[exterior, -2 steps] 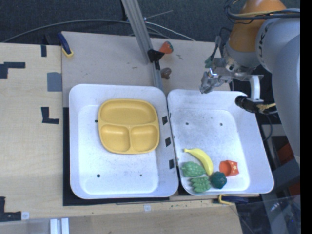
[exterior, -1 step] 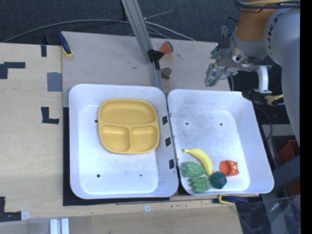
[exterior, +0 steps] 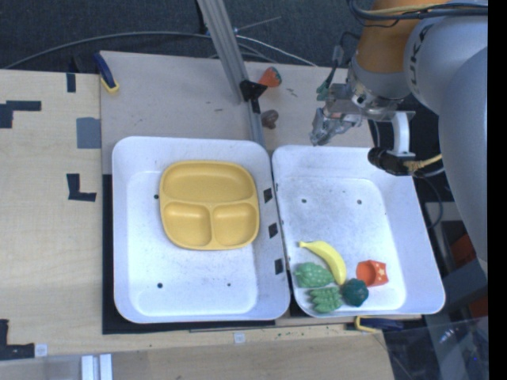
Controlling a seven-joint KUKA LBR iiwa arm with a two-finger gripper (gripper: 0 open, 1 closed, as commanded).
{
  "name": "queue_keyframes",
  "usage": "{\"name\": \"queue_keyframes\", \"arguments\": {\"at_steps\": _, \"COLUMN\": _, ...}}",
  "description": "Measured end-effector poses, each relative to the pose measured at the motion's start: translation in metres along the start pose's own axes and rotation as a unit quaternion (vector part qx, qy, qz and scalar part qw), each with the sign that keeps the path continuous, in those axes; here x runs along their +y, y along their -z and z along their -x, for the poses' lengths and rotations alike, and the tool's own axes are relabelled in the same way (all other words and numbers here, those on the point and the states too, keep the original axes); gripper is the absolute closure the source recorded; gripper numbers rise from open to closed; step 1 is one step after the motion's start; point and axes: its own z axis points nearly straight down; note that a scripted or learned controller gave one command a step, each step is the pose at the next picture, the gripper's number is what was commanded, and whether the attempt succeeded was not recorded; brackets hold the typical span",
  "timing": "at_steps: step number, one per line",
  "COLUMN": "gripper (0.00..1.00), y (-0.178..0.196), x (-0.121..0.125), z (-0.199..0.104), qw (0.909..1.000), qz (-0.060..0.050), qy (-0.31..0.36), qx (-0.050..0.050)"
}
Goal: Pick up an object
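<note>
Two white bins sat side by side on a pale bench, with a dark floor beyond it. The pincer (exterior: 325,133) hung over the far rim of the right bin (exterior: 412,212), up at that bin's far left corner, and nothing lay between its tips; whether it stood wide or narrow could not be told from this slant.

Every loose thing lay well nearer the camera than the pincer, gathered at the right bin's near edge. The banana (exterior: 326,257) was the closest of them to the pincer. Just past it, and to its left, were two green pieces (exterior: 315,283), with a dark green ball (exterior: 354,292) and a red block (exterior: 372,272) further to the pincer's right. A yellow tray (exterior: 210,204) filled the left bin (exterior: 127,236), off to the pincer's left.

By my reading this was the approach step: nothing gripped, no target reached. The next move called for travel toward the camera, then a descent over one piece.

The banana's long axis ran diagonally, its stem end pointing back toward the pincer and left, its tip toward the near right. A grip across that axis looked soundest, though the green pieces touched it closely.
</note>
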Motion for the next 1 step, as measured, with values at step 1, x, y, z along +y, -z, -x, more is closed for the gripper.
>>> {"name": "queue_keyframes", "arguments": {"at_steps": 1, "gripper": 1.00, "y": 0.0045, "x": 0.0012, "z": -0.0531, "qw": 1.0000, "qz": 0.001, "qy": 0.001, "qx": 0.001}}
